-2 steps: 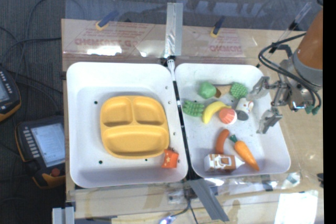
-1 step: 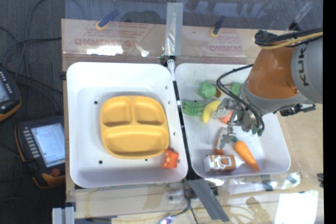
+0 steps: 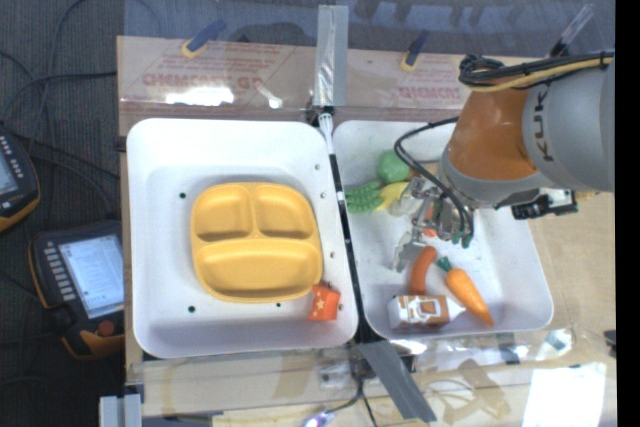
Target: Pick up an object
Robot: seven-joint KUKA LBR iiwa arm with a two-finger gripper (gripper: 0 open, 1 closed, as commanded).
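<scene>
I see the jaws [image 3: 428, 233] low in the right bin [image 3: 520, 310], seemingly just above the small carrot [image 3: 423, 269], with the larger carrot [image 3: 467, 295] beside it. From this angle I cannot tell how far they're spread, or whether they grip anything.

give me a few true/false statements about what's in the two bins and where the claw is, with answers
1. A yellow divided tray lies in the left bin. True.
2. The claw is over the left bin. False: it is over the right bin, just above the small carrot.
3. Two carrots lie in the right bin. True: the small one and a longer carrot beside it.
4. The small orange block sits on the yellow tray. False: it rests on the bin floor by the tray's near right corner.
5. The green toys are in the left bin. False: they lie in the right bin, near the divider.
</scene>
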